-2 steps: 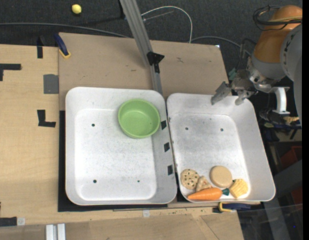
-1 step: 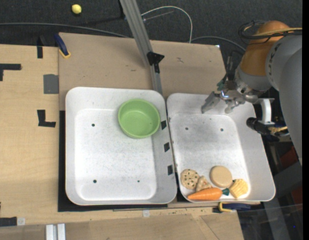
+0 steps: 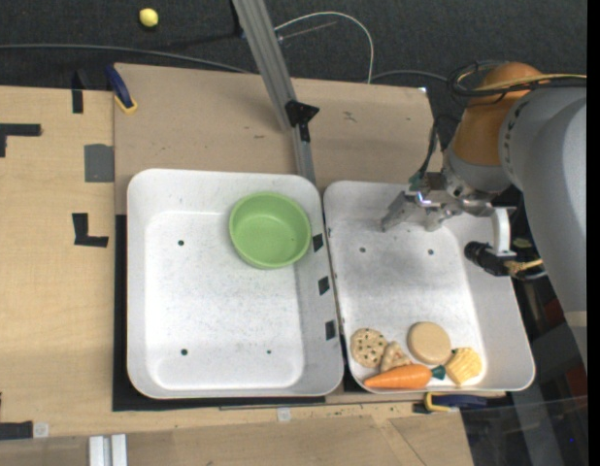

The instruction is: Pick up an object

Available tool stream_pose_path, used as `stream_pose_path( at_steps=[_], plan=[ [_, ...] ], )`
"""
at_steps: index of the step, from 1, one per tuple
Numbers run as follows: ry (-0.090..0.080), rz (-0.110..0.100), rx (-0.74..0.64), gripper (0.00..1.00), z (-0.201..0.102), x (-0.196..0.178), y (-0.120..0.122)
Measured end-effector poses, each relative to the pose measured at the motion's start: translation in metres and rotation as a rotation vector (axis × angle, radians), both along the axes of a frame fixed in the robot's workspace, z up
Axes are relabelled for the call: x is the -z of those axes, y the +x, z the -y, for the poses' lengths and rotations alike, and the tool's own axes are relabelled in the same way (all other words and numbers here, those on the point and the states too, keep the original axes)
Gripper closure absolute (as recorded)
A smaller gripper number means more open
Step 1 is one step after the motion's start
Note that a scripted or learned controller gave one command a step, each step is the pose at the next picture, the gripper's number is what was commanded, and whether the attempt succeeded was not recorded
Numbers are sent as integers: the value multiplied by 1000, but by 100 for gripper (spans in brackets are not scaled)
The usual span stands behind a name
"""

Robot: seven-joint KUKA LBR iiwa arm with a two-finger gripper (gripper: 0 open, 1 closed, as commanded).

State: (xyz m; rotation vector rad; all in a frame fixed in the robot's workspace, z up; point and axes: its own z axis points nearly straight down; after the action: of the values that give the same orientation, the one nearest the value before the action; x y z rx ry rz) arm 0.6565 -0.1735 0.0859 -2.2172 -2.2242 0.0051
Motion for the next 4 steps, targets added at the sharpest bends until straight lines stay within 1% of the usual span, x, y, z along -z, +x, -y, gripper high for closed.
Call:
stream_pose_path(
  at_steps=[1,2,3,4],
  plan=[
    [0,1,-1,100,-1,-13,1],
    [1,6,1,100,-8,-59,-3],
    [1,7,2,100,-7,-103,3],
    [0,8,1,100,-8,-156,4]
  ],
)
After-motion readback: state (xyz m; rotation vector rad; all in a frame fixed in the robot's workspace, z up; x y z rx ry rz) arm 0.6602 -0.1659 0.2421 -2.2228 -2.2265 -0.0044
